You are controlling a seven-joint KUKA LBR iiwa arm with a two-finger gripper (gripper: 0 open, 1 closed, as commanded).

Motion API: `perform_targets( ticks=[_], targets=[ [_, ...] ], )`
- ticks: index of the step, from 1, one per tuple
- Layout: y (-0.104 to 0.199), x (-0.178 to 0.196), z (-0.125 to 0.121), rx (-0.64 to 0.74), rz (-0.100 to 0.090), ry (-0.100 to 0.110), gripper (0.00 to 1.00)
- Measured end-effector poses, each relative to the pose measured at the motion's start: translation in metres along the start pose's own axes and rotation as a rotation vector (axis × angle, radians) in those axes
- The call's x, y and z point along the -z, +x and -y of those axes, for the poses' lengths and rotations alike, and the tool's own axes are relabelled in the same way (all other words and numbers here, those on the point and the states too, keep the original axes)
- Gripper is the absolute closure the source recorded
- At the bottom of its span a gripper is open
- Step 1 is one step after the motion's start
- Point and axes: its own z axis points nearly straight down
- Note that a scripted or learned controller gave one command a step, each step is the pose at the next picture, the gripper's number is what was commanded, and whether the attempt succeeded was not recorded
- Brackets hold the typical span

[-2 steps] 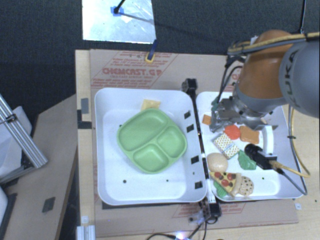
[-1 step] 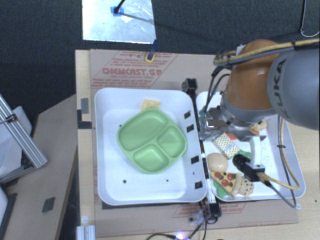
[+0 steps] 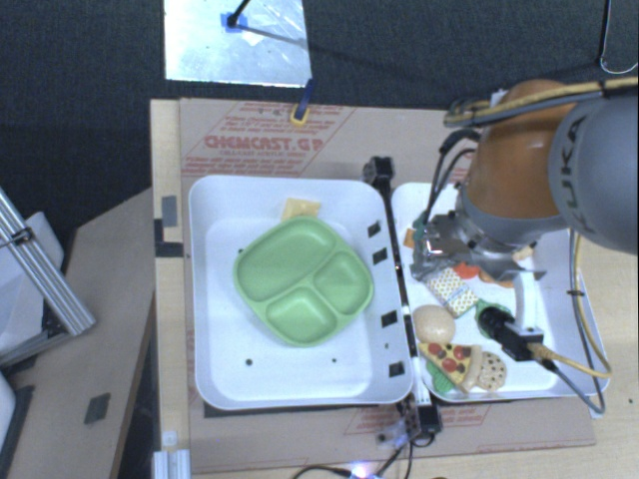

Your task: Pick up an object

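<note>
While the grey arm (image 3: 589,168) with its orange band (image 3: 514,158) is reaching in from the right, its wrist is hanging over the far part of the right bin (image 3: 559,382), and the gripper (image 3: 469,257) beneath it is lying largely hidden under the arm's own bulk (whether it is spread or pressed together I cannot tell, and nothing is showing as pinched).

The things to pick are sitting crowded at the left, near end of that bin. A small checkered packet (image 3: 452,289) with a green and white pattern is lying tilted just beside the gripper. Near of it, a rounded beige piece like an egg or bun (image 3: 433,322) is resting against the bin's left wall. A toy pizza slice (image 3: 451,360), yellow with red spots, is lying touching the beige piece, and a tan speckled cookie (image 3: 488,369) is sitting just right of the slice. A scrap of red-orange (image 3: 467,270) is peeking out under the wrist.

The left bin (image 3: 225,367) is holding a pale green divided plate (image 3: 303,280) with three compartments, turned at a slant, and a small yellow cracker-like square (image 3: 301,209) is lying just far of it. Both bins are resting on a cardboard sheet (image 3: 265,133) on the counter (image 3: 110,267).
</note>
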Motion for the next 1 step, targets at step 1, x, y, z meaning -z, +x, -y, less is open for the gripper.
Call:
perform_targets(
  ticks=[1],
  targets=[
    [0.0014, -0.0065, -0.0016, 0.0, 0.0, 0.001, 1.0]
  ],
)
